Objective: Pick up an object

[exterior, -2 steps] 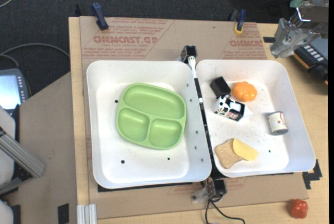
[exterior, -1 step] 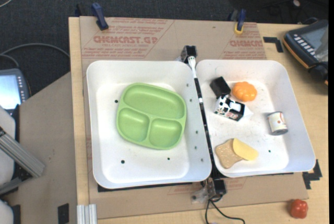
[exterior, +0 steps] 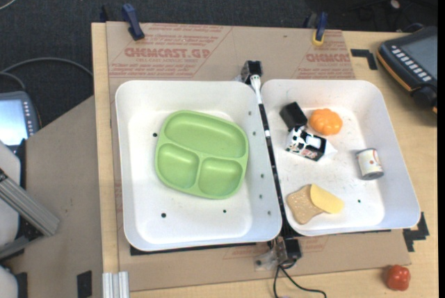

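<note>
Gripper state: I cannot tell. The right bin (exterior: 398, 201) holds an orange (exterior: 325, 121) with the other pickable things around it: a black block (exterior: 293, 113) just left, a small can (exterior: 370, 164) (lying on its side) below-right, and a bread slice (exterior: 301, 205) well below.

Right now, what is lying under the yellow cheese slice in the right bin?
The yellow cheese slice lies partly on a tan bread slice, whose left part sticks out. The bread's right part is covered, so anything else beneath the cheese is hidden. Both sit on the right bin.
</note>
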`<state>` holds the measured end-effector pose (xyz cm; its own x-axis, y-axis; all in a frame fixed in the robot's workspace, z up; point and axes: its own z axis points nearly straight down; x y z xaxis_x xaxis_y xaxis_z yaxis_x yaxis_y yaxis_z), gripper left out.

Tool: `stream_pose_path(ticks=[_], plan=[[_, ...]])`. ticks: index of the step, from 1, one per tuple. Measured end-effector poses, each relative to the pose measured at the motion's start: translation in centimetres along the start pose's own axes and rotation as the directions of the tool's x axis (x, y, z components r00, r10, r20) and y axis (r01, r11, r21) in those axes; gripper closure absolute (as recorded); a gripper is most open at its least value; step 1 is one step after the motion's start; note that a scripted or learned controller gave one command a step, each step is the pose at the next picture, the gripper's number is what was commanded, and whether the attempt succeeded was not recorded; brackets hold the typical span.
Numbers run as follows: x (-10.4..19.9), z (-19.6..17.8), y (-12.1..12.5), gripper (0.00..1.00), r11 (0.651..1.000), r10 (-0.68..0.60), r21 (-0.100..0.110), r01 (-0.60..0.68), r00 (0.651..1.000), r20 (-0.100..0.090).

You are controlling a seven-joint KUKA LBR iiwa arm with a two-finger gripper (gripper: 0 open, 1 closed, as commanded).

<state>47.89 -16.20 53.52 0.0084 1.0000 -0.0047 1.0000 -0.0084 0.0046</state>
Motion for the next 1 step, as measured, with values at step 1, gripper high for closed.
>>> stream_pose_path(ticks=[1], plan=[[-6.18,0.03,0.04,1.0,1.0,-0.002,0.001,0.002,1.0,0.001]])
